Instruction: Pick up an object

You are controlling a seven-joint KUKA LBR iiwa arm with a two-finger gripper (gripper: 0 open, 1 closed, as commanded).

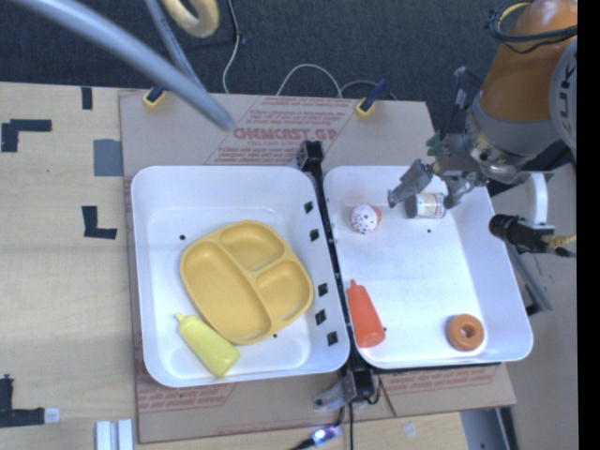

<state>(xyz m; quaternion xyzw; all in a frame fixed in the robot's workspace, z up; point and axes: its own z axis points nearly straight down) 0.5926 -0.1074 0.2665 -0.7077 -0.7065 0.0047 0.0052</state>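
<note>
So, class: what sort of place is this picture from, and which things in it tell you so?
Probably a robotics lab bench set up for grasping trials. A robot arm reaches over two white bins, which hold toy items such as a yellow tray and a doughnut. Cables trail behind.

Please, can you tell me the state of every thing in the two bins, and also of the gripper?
Yellow divided plate: flat in left bin, nothing on it.
Yellow squeeze bottle: lying down, beside the plate.
Orange bottle: lying down by right bin's left wall.
Spotted white ball: resting alone, free.
Donut: flat near right bin's front corner.
Small jar: on its side, at the gripper.
</note>
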